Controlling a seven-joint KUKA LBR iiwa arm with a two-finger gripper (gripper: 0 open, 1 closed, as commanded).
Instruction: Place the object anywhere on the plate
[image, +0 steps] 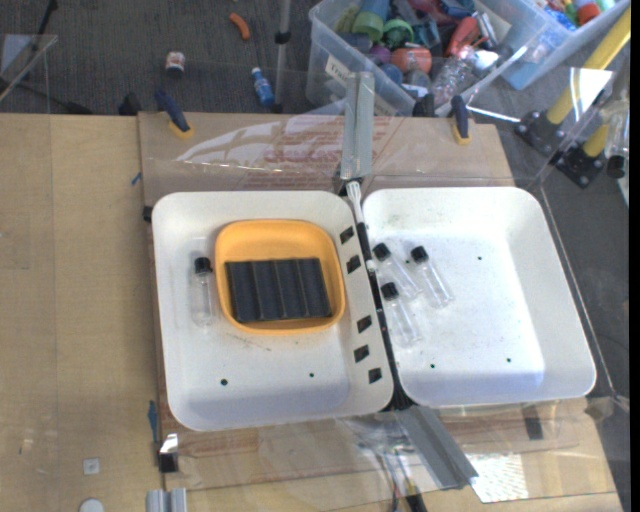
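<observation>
End effector state, open or closed, holding anything or not, I cannot tell. Across the wooden worktop (70, 250) sit two white bins side by side. The left bin (260, 395) holds an orange plate (278, 234) with a dark ribbed insert (278, 290) lying on it. Just beside the plate's left edge, off it, lies a clear black-capped vial (203, 290). The right bin (500, 300) holds three similar vials (430, 275) near its left side.

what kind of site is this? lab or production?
Likely a robotics lab: two white bins on a wooden bench, a clear tub of assorted toys on the floor behind, and clamps holding the rig.
</observation>
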